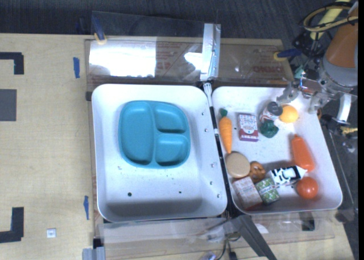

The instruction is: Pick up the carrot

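Observation:
The carrot [226, 132] is orange with a green top and lies lengthwise along the left wall of the right bin [333, 162], green end towards the back. The gripper [307, 89] hangs over the back right corner of that bin, below the arm's orange band [343, 49]. It is well to the right of the carrot and not touching it. An orange ball [289, 114] sits just below and left of the gripper.
Around the carrot lie a red-and-white carton [248, 126], a round bun [238, 165], a red-orange sausage [302, 152], a tomato [307, 188], a cow-patterned carton [287, 174] and small boxes [256, 192]. The left bin [108, 156] holds a blue divided tray [154, 132].

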`<state>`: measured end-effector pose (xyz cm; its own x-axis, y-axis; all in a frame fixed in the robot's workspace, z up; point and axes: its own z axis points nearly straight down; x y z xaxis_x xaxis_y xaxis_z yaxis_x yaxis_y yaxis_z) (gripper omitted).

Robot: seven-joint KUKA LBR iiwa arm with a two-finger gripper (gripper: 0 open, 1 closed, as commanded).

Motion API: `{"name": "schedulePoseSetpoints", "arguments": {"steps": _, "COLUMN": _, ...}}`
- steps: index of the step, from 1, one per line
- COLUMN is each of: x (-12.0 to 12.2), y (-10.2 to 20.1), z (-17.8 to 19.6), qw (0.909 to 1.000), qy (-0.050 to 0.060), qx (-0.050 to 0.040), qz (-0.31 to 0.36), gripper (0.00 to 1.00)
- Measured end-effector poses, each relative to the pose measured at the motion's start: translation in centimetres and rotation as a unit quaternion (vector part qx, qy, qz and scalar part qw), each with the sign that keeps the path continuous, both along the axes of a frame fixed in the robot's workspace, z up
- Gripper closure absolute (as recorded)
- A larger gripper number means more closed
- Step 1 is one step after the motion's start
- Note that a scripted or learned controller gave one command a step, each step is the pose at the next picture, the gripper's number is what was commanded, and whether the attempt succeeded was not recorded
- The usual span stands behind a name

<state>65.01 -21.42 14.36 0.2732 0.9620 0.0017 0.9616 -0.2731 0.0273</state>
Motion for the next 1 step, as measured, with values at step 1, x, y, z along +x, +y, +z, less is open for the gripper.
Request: {"name": "schedulePoseSetpoints", "arguments": {"steps": 1, "x": 0.55, "y": 0.16, "z": -0.30, "qw": 0.9998, "qy": -0.004, "qx": 0.0010, "qz": -0.022, "gripper": 0.00}}
